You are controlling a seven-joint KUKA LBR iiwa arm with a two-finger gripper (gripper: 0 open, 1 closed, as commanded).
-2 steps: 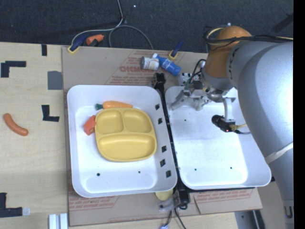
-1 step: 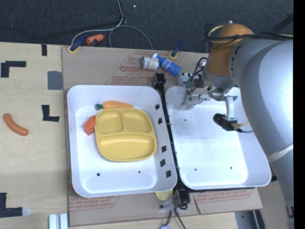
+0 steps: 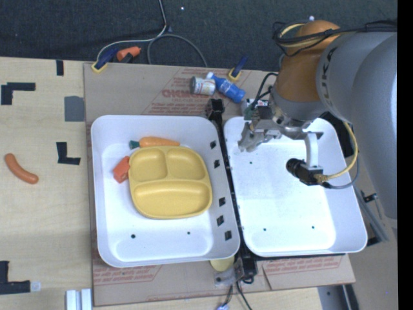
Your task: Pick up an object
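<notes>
A: Camera view from above: we see two shallow bins side by side on a brown cardboard sheet (image 3: 129, 95) laid over a pale wooden bench (image 3: 39, 128). Dark carpet (image 3: 77, 11) runs along the far edge.

B: In the left bin (image 3: 106, 237) we find a yellow divided plate (image 3: 171, 181), with a toy carrot (image 3: 158, 142) at its far rim and an orange piece (image 3: 121, 169) at its left.

A: The gripper (image 3: 248, 141) hangs over the far left corner of the right bin (image 3: 348, 237). We cannot tell how its pincer stands; nothing shows between the fingers.

B: Out on the bench, well left of the bins, we see a sausage toy (image 3: 21, 168). Beyond the bins lie a small bottle (image 3: 203, 84) and a blue clamp (image 3: 231, 89).
</notes>
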